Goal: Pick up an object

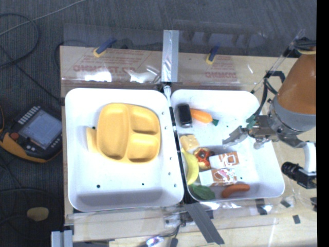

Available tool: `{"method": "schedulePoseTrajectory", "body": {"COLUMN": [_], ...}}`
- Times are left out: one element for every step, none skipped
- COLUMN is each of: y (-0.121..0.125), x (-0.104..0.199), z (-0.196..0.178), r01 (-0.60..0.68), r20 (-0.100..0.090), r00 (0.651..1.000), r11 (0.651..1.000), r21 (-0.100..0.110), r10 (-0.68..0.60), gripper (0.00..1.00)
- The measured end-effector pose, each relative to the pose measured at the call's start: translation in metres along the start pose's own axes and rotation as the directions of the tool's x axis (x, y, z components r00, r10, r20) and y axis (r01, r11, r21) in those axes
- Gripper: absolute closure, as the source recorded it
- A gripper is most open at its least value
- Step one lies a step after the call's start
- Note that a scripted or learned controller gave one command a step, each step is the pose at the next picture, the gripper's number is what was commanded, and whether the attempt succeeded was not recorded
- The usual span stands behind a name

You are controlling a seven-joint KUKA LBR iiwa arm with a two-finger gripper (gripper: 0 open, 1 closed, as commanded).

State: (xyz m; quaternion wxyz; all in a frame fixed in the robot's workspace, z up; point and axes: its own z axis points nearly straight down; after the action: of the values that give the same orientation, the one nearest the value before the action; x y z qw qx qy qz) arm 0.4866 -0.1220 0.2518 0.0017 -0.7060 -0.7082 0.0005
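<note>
Right bin (267, 181): sausage (235, 190), cartons (224, 168) and banana (190, 168) lie along the near side. Gripper (237, 135) hovers just beyond the cartons, touching none; I cannot tell its state. Carrot (201, 116) lies farther back, to its left.

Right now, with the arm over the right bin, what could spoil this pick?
1. The banana, cartons and sausage lie packed together, so a descent there may nudge neighbours or catch two items.
2. The gripper hangs over bare bin floor; closing there would likely grab nothing.
</note>
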Motion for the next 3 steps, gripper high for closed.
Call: {"method": "schedulePoseTrajectory", "body": {"y": [0.038, 0.097, 0.164], "x": [-0.004, 0.013, 0.005], "z": [0.095, 0.159, 0.163], "r01": [0.042, 0.108, 0.082], "r20": [0.000, 0.011, 0.007], "r00": [0.999, 0.994, 0.997], "r11": [0.999, 0.994, 0.997], "r21": [0.000, -0.021, -0.013], "r10": [-0.042, -0.108, -0.082], "gripper": [0.00, 0.00, 0.00]}}
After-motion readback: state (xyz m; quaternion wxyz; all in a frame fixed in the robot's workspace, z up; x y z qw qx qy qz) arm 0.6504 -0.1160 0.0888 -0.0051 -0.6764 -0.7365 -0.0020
